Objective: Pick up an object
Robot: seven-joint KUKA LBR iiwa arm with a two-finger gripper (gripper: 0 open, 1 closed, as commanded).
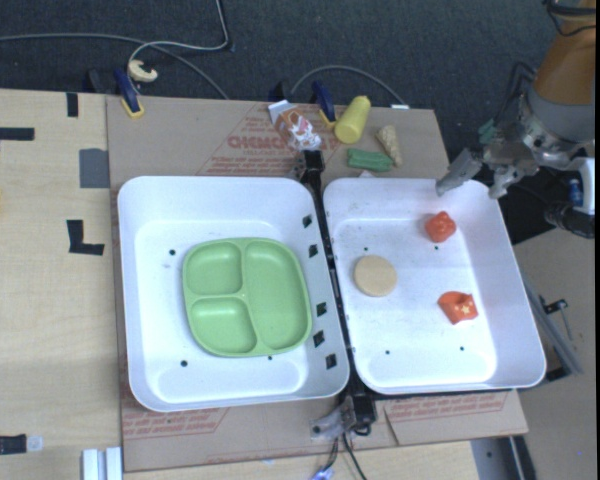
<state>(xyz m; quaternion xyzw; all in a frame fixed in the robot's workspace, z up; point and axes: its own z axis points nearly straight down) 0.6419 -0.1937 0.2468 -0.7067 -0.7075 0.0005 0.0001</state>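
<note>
Three loose items sit in the right bin (pixel 500 258): a red piece (pixel 440 227) toward the far right, a second red-orange piece (pixel 458 307) nearer and slightly right of it, and a round tan disc (pixel 375 276) to the left of both, about mid-bin. All three lie apart from each other on the white floor. Gripper (pixel 475 175) is at the far right corner of that bin, over the rim, tilted; its two fingers are spread apart with nothing between them. Closest item to it is the far red piece, near but not touching. Arm (pixel 565 78) comes in from the right, orange band above the wrist. Left bin (pixel 140 218) holds a green three-compartment plate (pixel 247 296), roughly centred. Beyond the bins on the cardboard sheet (pixel 180 138): a yellow cylinder (pixel 353 118), a green strip (pixel 368 160), a tan piece (pixel 389 144) just right of those, and a small printed packet (pixel 295 125) to their left. Cables (pixel 220 18) run across the dark floor at the far side. Wooden panel (pixel 40 268) lies left of the cardboard.
</note>
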